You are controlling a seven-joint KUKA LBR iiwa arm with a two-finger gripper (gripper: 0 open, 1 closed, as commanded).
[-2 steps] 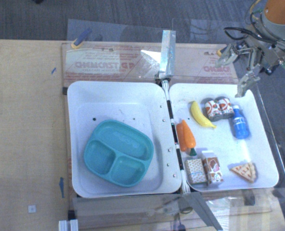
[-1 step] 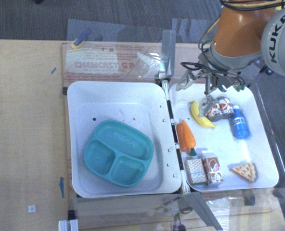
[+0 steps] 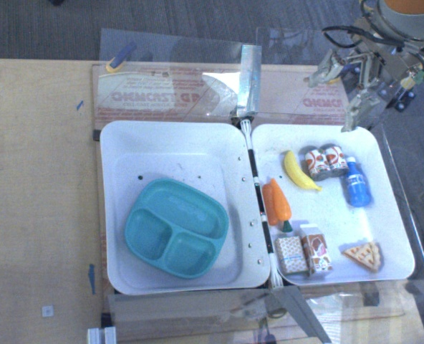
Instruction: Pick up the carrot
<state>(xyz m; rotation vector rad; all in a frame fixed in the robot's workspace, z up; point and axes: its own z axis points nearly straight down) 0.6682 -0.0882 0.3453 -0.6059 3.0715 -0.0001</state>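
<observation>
Orange carrot point(image 3: 276, 201) untouched by right bin's point(image 3: 394, 192) left wall, gripper point(image 3: 341, 92) spread empty above far rim, pick not started.

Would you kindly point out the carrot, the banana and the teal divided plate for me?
carrot point(image 3: 276, 201), camera view, middle of its orange body
banana point(image 3: 298, 171), camera view, middle of its yellow curve
teal divided plate point(image 3: 137, 213), camera view, its left rim
</observation>
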